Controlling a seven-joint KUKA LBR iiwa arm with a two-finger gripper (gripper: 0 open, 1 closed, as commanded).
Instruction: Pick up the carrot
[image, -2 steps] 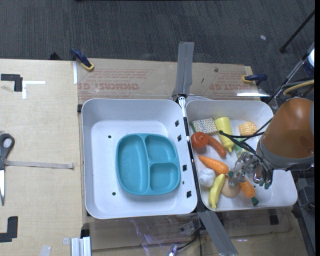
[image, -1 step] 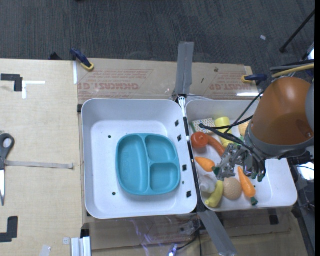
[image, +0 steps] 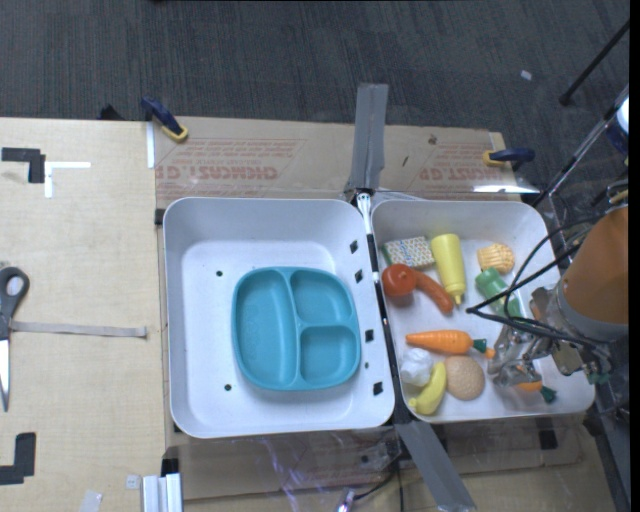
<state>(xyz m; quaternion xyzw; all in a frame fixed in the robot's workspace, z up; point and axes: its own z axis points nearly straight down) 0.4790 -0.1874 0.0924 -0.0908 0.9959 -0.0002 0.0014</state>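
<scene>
Nearest me, the gripper (image: 518, 362) is hanging low over the right bin's (image: 470, 212) front right corner, beside the bun (image: 464, 378) and banana (image: 431, 392); whether it is wide or narrow I cannot tell amid the cables. The carrot (image: 440, 341) is lying just left of it, loose on the bin floor, so the pick seems hardly begun: reaching, closing and lifting all remain. Farther back a mustard bottle (image: 450, 266) and corn cob (image: 495, 258) are resting. The left bin (image: 200, 230) is carrying a teal divided tray (image: 297, 327). The bench (image: 70, 260) is lying wooden, dark floor beyond.
</scene>
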